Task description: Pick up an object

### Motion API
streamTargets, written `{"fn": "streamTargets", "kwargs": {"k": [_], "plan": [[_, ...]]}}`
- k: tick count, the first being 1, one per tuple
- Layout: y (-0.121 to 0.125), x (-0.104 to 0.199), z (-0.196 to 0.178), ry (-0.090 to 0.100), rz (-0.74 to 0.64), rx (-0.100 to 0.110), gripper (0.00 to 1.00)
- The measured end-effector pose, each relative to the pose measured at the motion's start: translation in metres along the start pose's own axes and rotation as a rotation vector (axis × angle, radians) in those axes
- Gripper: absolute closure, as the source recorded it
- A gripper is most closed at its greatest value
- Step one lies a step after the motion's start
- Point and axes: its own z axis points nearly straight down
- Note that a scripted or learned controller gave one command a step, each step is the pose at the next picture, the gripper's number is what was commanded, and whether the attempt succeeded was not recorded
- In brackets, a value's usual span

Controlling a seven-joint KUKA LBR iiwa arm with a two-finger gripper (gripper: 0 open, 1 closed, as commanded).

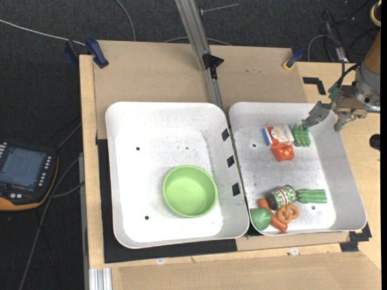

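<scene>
My gripper [328,119] hangs open over the far right part of the right bin [338,162], nothing between its fingers. Its left fingertip [311,119] is just above and right of a small green ridged toy [301,136]. Next to that toy lie a red, white and blue carton [277,135] and a red block [283,153]. Near the bin's front edge sit a small patterned can [282,196], another green ridged piece [312,196], an orange pretzel shape [288,212], a green rounded toy [260,219] and a carrot-like piece [277,225].
The left bin [127,162] holds a light green bowl [190,190]. A metal pole [196,35] slants down to the gap between the bins. A handheld pendant [21,174] lies off the bench at the left. Blue clamps [95,52] grip the board's back edge.
</scene>
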Motion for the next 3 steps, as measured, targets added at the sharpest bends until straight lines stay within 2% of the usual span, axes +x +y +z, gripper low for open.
{"fn": "streamTargets", "kwargs": {"k": [1,2,3], "plan": [[-0.004,-0.001,0.043,-0.001,0.000,-0.001,0.00],[0.000,-0.002,0.104,0.000,0.000,0.000,0.00],[0.002,-0.002,0.090,-0.001,0.000,-0.007,1.00]]}}
